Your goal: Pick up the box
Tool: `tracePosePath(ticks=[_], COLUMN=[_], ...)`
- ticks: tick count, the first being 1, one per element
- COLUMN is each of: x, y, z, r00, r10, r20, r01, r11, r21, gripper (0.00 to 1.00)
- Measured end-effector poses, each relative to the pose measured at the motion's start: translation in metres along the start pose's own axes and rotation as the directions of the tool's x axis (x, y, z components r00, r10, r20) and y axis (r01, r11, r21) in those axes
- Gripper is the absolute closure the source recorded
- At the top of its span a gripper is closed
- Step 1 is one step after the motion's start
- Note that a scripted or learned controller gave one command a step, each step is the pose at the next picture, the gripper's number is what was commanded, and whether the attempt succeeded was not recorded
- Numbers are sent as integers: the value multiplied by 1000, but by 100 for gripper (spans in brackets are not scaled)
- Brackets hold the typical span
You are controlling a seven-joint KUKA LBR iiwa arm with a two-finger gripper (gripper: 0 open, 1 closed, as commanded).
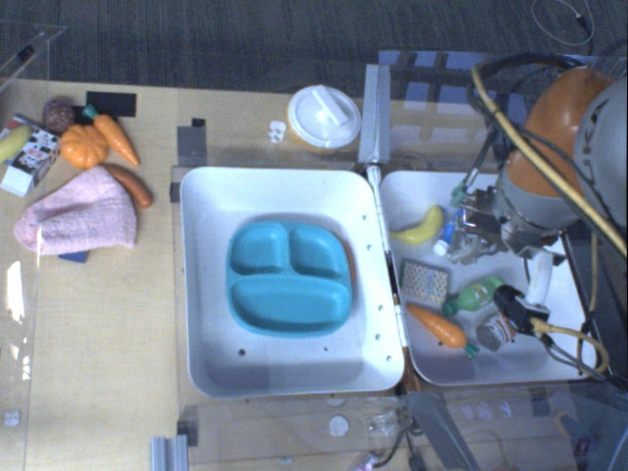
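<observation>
The box point(425, 282), small, patterned, likely light and stiff, lies flat near the right bin's point(491, 369) left wall; grip its side edges; whether the tool point(469, 234) is apart or together, I cannot tell

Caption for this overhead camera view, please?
KUKA arm's gripper hovers over right bin above the patterned box, beside banana and carrot.

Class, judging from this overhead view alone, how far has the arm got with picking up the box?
Done: the arm has reached over the right bin, with the gripper near the banana. In hand: nothing visible; the patterned box lies flat on the bin floor beside the carrot, apart from the gripper. Left: moving over the box, gripping it, lifting.
</observation>
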State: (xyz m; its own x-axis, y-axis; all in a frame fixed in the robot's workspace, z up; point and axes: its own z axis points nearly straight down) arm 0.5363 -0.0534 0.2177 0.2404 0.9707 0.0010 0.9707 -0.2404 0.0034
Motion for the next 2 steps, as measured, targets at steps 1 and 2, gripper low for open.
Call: tracePosePath(ticks=[1, 2], x=[-55, -55], y=[-38, -38], z=[82, 82], r00=[987, 987], r10=[-160, -161], r20=[0, 0], r01=[160, 161], r11=[987, 987], r21=[4, 3], gripper=[100, 0])
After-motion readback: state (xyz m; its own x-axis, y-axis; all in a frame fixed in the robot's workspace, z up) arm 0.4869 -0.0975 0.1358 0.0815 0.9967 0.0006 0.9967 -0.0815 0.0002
